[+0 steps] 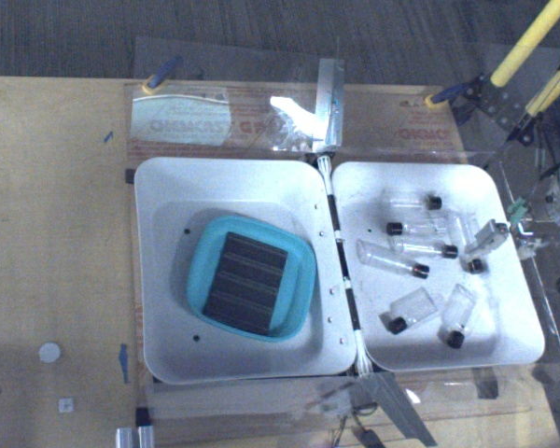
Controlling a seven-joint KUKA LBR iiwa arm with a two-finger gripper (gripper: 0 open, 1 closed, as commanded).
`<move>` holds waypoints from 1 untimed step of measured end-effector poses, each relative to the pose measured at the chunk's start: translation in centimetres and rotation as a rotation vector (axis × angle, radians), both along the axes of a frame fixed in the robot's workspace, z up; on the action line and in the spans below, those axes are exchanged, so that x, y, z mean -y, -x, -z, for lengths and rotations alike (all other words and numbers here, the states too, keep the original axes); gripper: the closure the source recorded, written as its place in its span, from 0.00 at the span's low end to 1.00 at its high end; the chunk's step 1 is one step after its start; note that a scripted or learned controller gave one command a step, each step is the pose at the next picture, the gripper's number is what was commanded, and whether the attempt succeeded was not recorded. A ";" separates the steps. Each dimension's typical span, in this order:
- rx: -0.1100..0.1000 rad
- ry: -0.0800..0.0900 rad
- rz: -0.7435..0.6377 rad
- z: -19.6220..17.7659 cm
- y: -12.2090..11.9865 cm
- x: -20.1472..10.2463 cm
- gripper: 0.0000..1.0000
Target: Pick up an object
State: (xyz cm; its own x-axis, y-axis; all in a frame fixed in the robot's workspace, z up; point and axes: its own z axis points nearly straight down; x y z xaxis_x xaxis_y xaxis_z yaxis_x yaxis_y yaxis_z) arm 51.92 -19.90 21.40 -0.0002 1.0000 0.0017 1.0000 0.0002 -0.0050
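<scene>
Right bin (504, 339) holds several clear vials with black caps, scattered; one vial (393, 259) lies near its centre, two more (413, 309) (458, 313) toward its front edge. Gripper (500, 232) at the right bin's right rim, above another vial (477, 262); can't tell jaw state. Left of that bin, left bin (168, 334) holds a blue tray (201, 269) with dark ridged insert (247, 281)

A robotics lab or test workshop. A wooden tabletop (56, 203) holds two white bins (159, 194), side by side at centre. Yellow-handled clamps (532, 31) sit at two o'clock.
</scene>
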 end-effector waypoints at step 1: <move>0.006 -0.003 -0.112 9.1 -6.0 2.1 0.00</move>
